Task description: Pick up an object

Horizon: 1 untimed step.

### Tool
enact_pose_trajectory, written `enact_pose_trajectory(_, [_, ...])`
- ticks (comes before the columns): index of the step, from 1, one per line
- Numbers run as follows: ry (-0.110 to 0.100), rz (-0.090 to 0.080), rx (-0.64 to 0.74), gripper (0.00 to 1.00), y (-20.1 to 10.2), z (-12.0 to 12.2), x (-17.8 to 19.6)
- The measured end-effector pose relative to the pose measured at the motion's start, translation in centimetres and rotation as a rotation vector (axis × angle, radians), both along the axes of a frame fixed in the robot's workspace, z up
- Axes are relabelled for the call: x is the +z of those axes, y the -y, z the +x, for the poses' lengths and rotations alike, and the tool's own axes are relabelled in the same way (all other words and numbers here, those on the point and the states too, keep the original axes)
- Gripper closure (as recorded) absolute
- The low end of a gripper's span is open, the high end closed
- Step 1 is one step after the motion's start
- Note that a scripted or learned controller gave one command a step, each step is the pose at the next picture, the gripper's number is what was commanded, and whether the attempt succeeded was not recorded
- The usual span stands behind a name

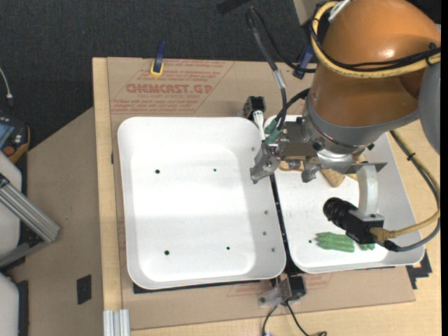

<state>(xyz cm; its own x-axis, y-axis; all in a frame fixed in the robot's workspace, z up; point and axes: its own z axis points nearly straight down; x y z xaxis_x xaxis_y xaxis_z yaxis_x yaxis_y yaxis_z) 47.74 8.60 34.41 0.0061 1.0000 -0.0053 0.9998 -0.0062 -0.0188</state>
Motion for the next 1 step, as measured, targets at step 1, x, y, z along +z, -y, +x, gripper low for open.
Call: enact_pose_trajectory(1, [0.026,0.006,0.004,0.0,0.98,0.26,6.57])
